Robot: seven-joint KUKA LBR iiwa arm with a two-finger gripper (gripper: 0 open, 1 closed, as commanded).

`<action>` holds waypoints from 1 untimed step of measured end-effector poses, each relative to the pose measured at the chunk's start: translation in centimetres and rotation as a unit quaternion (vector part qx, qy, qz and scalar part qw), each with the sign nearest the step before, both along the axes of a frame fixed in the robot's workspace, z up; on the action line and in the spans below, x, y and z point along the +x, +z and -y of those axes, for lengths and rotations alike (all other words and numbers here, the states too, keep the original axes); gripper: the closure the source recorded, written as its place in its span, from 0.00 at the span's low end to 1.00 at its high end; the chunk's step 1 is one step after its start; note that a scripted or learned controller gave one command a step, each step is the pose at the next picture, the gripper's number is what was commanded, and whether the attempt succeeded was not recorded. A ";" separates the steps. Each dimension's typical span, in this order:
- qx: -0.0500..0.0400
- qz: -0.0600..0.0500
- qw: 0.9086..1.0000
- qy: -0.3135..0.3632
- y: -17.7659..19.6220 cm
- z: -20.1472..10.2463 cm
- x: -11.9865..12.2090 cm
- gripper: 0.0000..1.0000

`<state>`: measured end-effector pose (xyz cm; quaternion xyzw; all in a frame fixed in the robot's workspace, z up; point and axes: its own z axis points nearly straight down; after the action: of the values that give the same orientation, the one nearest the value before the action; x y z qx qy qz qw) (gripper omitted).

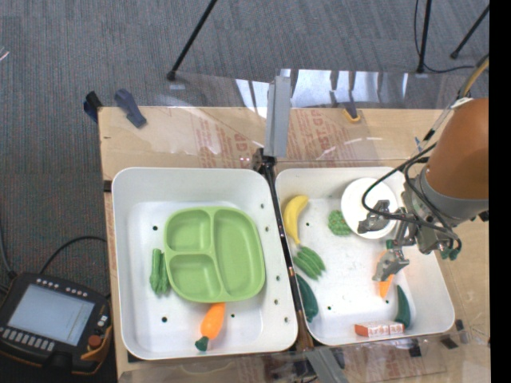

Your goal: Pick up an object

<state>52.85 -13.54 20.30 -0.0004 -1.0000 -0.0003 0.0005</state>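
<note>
My gripper point(393, 262) hangs low in the right bin point(351, 183), near its right side. Just under its tip lies a small orange carrot point(385, 284), touching it or nearly so. A dark green pepper point(402, 308) lies just right of the carrot. Also in this bin are a yellow banana point(295, 215), green pea pods point(310, 261), a dark green cucumber point(307, 297), a leafy green piece point(339, 223) beside a white round plate point(361, 199), and an orange-and-white block point(378, 329) along the front wall.
The left bin point(128, 214) holds a green divided plate point(214, 254), a green bean pod point(158, 271) to its left and a larger carrot point(211, 325) at the front. A grey post point(277, 118) stands behind the wall between the bins. A pendant point(48, 317) sits left of the bench.
</note>
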 end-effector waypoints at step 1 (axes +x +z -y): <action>0.001 -0.001 0.996 0.087 -11.8 3.3 0.3 0.00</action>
<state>53.17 -16.81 8.54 0.0862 -0.9963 -0.0016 0.0015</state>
